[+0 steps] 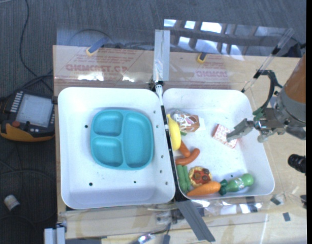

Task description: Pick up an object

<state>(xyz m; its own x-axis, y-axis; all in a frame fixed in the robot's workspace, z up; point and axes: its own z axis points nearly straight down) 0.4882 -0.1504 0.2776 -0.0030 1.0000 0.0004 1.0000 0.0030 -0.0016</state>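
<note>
The right bin [257, 151] holds several toy foods. Along its left wall lies a yellow banana [174, 131], with a clear-wrapped snack [187, 121] beside it. A red and white packet [224, 135] sits mid-bin. Toward the front are an orange sausage [187, 157], a green cucumber [182, 177], a pizza slice [199, 175], a carrot [204, 189] and a green bottle [238, 183]. My gripper [250, 131] hangs over the bin's right side, open. One finger [240, 128] reaches toward the packet's right edge. Nothing sits between the fingers.
The left bin [74, 182] carries a blue divided plate [121, 139]. A raised divider [166, 146] separates the two bins. Cardboard [110, 65] lies behind them. A handheld pendant [26, 116] rests on the floor at left.
</note>
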